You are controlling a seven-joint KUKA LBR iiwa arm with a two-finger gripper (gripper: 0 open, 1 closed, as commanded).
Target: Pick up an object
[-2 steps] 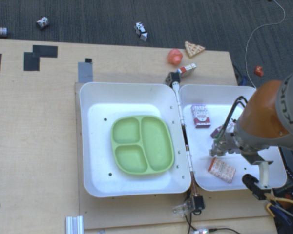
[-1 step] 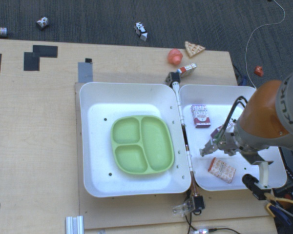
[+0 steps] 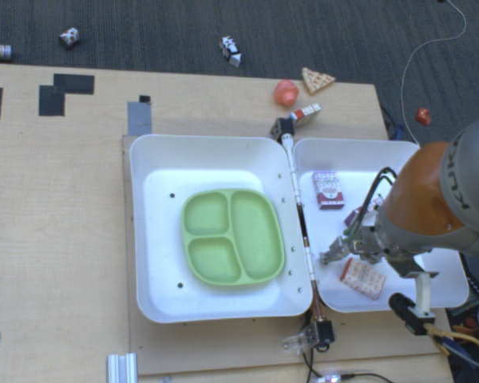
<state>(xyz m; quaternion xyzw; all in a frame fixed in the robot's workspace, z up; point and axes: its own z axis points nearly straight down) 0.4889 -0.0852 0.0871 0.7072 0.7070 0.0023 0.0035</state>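
Note:
In the right bin (image 3: 383, 159) lie a small red-and-white carton (image 3: 329, 190) near the back and a flat reddish cracker-like packet (image 3: 362, 278) near the front. My gripper (image 3: 341, 249) hangs low over the right bin, just left of and above the reddish packet, its metal fingers (image 3: 333, 254) pointing left. The grey arm with its orange band (image 3: 419, 202) covers the bin's right half. I see nothing between the fingers. A green three-compartment plate (image 3: 232, 237) lies in the left bin (image 3: 156, 214).
Outside the bins on the bench's far edge lie a red ball (image 3: 286, 92), a pizza-slice toy (image 3: 317, 79) and a small red-tipped tool (image 3: 306, 113). A black clip (image 3: 284, 128) sits where the bins meet. Cables trail at the front right.

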